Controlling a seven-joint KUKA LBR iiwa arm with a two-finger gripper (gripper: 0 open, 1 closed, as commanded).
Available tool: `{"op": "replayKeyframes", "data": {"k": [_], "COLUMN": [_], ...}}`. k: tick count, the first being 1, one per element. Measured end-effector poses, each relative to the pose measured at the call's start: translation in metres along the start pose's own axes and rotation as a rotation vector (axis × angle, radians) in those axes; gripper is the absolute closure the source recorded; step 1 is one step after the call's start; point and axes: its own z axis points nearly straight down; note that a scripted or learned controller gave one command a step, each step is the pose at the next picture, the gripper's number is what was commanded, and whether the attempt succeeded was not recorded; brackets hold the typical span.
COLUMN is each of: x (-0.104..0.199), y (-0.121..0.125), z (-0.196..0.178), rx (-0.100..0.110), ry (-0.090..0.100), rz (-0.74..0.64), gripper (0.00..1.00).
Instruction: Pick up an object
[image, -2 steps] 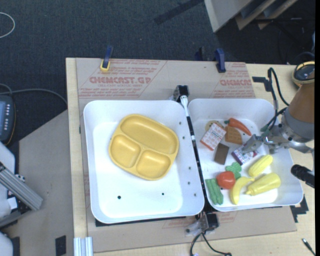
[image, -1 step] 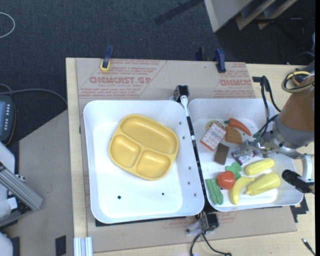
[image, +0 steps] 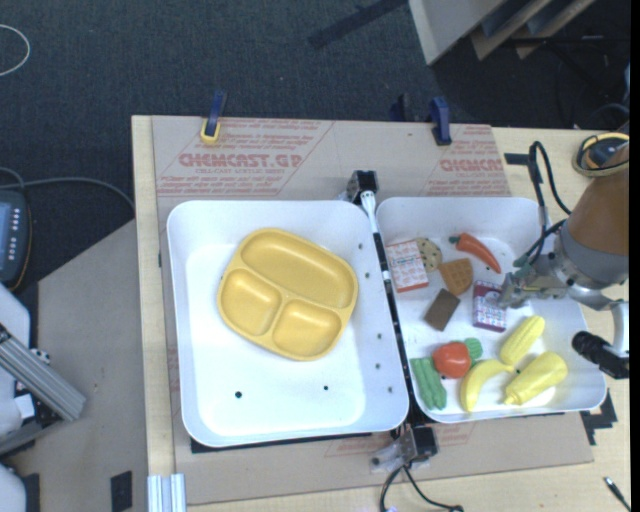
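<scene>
Arm (image: 600, 225) reaches in from right over right bin (image: 560, 215). Gripper (image: 517, 287) low, just above purple packet (image: 489, 308); whether it is released or clenched, cannot tell. Nearby in the bin: brown block (image: 442, 309), cookie (image: 456, 274), chili (image: 477, 250), tomato (image: 452, 359), bananas (image: 500, 370), corn (image: 538, 378). Left bin (image: 200, 330) holds yellow tray (image: 287, 293).
</scene>
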Motion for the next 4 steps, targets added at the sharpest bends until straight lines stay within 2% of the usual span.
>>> {"op": "replayKeyframes", "data": {"k": [1,2,3,4], "x": [-0.008,-0.004,-0.004,0.054], "y": [-0.005,-0.011,-0.010,-0.004], "z": [-0.056,-0.114,-0.123,-0.116], "rx": [0.010,0.010,0.012,0.018], "ry": [0.003,0.004,0.005,0.009], "rz": [0.001,-0.002,-0.002,-0.005], "gripper": [1.00,1.00,1.00,1.00]}}
